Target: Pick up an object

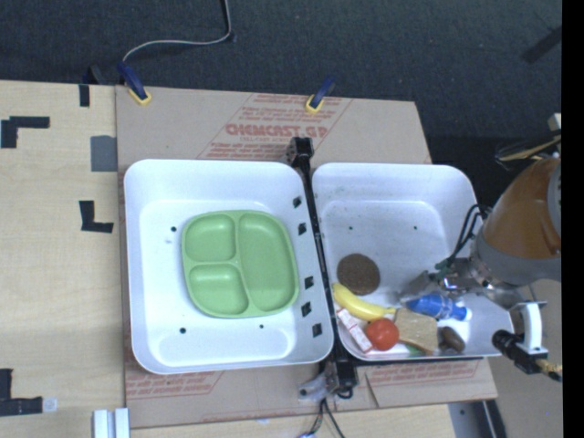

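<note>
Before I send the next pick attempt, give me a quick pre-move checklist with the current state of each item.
1. Objects to pick are in reach: ok. The banana, red ball, brown disc and blue item lie in the right bin.
2. Gripper is over the right bin: ok, low near the blue item.
3. Jaws open or shut: cannot tell; the wrist hides them.
4. Something already held: cannot tell.
5. Target stands apart from its neighbours: not ok. The items crowd the near corner, touching or overlapping.
6. Left bin state: ok. It holds the green divided plate, away from the arm.
</note>
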Controlling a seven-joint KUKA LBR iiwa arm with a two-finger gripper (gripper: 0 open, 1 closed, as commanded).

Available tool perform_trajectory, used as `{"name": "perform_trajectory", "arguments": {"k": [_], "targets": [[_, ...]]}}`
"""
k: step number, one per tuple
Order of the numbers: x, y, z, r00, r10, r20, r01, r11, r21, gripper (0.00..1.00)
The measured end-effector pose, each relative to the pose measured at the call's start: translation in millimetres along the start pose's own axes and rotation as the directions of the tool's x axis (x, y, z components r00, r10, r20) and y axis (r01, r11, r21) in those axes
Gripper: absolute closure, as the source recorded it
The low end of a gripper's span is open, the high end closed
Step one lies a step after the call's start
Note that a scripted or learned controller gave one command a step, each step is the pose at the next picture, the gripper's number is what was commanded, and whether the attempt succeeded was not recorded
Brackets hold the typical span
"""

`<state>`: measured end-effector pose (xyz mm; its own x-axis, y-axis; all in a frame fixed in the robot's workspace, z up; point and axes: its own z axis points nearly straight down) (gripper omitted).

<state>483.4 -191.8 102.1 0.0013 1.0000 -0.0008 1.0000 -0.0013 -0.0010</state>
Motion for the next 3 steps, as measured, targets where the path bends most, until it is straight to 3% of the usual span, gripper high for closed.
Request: {"name": "perform_trajectory", "arguments": {"k": [1, 2, 3], "targets": [[68, 0, -50, 1.000, -0.003, -0.002, 0.003, 1.000, 0.000, 0.00], [7, 69, 15, 1.000, -0.003, 0.000, 0.003, 1.000, -0.005, 0.00], [24, 136, 15, 1.000, -0.004, 0.002, 0.004, 1.000, -0.008, 0.00]]}}
